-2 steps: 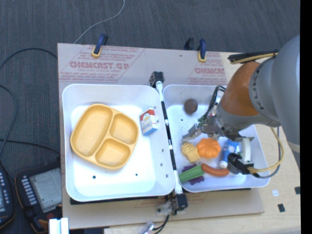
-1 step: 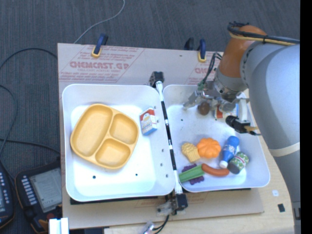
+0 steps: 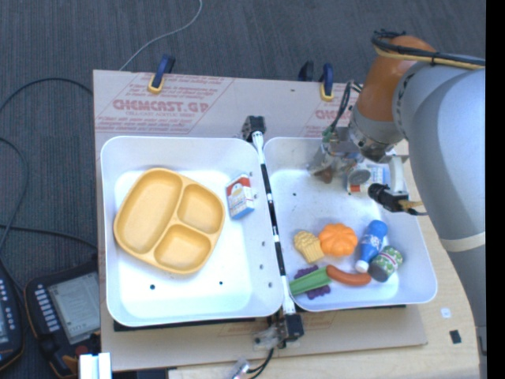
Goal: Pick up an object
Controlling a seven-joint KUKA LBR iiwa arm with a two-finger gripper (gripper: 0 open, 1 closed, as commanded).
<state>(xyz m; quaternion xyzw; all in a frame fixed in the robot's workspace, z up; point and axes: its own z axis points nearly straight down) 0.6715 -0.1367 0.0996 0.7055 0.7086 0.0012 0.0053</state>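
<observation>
Gripper (image 3: 330,164) over right bin (image 3: 410,290), hotdog (image 3: 348,275) lengthwise left-right

I'm looking into a robotics lab: clamped tabletop (image 3: 158,105), loose cables (image 3: 170,34) on grey carpet (image 3: 63,30), teach pendant (image 3: 67,310).

Bench seen from above, carrying two shallow white bins side by side.

The bench (image 3: 197,105) is a pale board with reddish printed lettering, held by blue and yellow clamps (image 3: 163,70) at its far edge. The left bin (image 3: 126,306) and the right bin (image 3: 418,287) rest directly on it, touching along a dark central seam.
</observation>
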